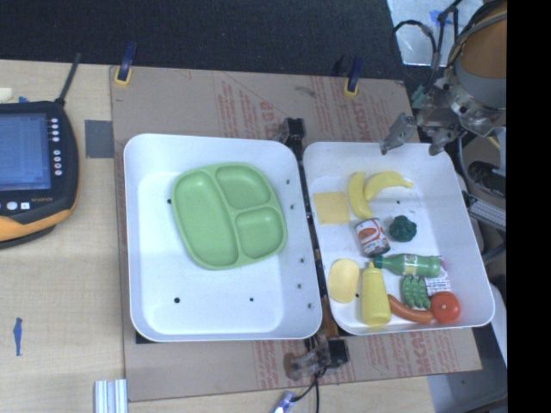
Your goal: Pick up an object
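Yellow bananas (372,189) lay untouched; I saw the gripper (417,133) spread open, holding nothing, at the right bin's (469,231) upper edge.

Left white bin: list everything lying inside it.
The left white bin holds one thing: a light green plastic tray with three compartments, lying flat, nothing in them. The bin floor under the tray is covered.

The grey arm's tool (417,134) hangs at upper right, fingers spread apart.
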You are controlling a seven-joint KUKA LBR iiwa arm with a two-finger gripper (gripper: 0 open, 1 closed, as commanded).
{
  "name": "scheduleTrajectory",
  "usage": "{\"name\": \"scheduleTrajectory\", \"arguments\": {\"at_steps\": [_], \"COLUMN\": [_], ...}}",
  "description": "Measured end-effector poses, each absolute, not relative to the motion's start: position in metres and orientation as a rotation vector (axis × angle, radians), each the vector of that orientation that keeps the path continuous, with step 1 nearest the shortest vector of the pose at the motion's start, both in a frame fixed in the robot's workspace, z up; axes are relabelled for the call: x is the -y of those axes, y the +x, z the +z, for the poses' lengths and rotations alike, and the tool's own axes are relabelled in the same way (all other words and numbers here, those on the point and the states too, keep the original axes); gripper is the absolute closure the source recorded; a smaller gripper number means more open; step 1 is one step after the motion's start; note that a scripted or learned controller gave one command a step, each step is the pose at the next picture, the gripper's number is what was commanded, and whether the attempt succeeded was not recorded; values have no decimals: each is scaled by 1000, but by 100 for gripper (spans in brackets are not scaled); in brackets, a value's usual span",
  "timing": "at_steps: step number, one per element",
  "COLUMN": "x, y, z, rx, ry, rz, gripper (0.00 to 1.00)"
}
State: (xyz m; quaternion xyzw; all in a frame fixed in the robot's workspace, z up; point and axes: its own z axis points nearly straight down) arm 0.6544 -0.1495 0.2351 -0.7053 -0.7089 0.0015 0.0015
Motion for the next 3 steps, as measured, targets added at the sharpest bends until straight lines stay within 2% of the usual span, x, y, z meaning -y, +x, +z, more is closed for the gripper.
{"name": "scheduleTrajectory", "arguments": {"at_steps": [1,2,3], "x": [116,117,51], "y": [619,619,588], "z": [91,102,193], "rx": [2225,2227,2229], "ry": [-2215,-2213,-2212], "rz": [6,9,3], "gripper": [0,100,100]}}
